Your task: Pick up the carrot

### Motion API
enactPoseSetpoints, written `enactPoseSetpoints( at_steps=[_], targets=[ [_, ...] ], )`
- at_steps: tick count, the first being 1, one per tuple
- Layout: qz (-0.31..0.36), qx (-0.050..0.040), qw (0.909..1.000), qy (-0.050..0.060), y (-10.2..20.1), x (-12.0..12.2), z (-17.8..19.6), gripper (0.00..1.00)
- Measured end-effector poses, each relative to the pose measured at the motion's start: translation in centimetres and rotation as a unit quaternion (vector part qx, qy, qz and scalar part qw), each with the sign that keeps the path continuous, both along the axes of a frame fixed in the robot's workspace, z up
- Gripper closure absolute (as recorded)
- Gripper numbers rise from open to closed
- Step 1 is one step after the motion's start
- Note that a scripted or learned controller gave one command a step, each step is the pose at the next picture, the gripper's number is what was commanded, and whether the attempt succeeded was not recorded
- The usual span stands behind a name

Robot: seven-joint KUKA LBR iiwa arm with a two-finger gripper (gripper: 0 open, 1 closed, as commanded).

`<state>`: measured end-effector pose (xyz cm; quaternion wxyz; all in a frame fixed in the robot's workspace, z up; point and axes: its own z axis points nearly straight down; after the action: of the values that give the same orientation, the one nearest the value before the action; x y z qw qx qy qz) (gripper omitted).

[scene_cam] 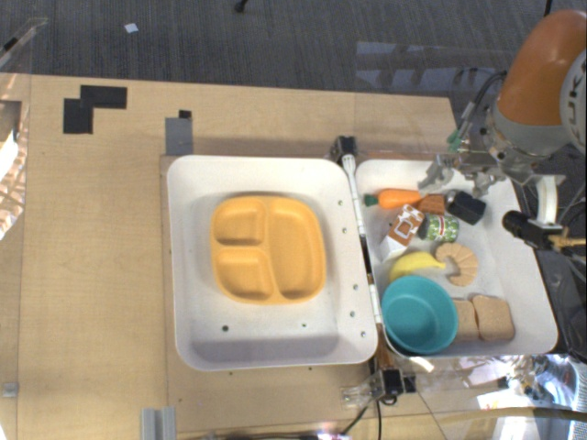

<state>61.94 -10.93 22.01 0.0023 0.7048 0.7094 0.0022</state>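
1. Camera view, materials & shapes: 2 shallow white plastic bins sit side by side on a tan wooden bench (pixel 92 273). The left bin (pixel 266 346) has rounded corners & holds a yellow plate (pixel 268 247) w/ 3 compartments, smooth & matte.
2. The right bin (pixel 532 282) is crowded. The carrot (pixel 398 198) is a smooth orange taper w/ a green tip pointing left, lying flat near the bin's top left corner. Just below it: a small brown & white carton (pixel 404 225), a green can (pixel 440 228) on its side, a yellow banana-like piece (pixel 415 265), a tan ridged fan-shaped piece (pixel 460 262), a teal round bowl (pixel 419 313) (glossy, at the bin's lower left) & 2 brown bread-like slabs (pixel 486 319).
3. Pincer: the gripper (pixel 452 169) hangs over the top of the right bin, just right of the carrot's thick end. Whether its metal fingers are spread or closed I cannot tell; nothing is seen between them. The carrot lies on the bin floor, not lifted. A black block (pixel 466 208) lies below the gripper.
4. The arm's orange band (pixel 541 62) shows at upper right, grey parts below it.
5. Surroundings: dark grey ribbed carpet (pixel 275 26) beyond the bench, black tape marks (pixel 92 106) on the bench's upper left, cables at the bottom edge.
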Motion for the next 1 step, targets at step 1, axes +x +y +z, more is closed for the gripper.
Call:
enactPoseSetpoints(
  at_steps=[1],
  targets=[
    [0.036,-0.0027,0.9993,-0.012,1.92,2.99,-12.43,0.0]
  ],
)
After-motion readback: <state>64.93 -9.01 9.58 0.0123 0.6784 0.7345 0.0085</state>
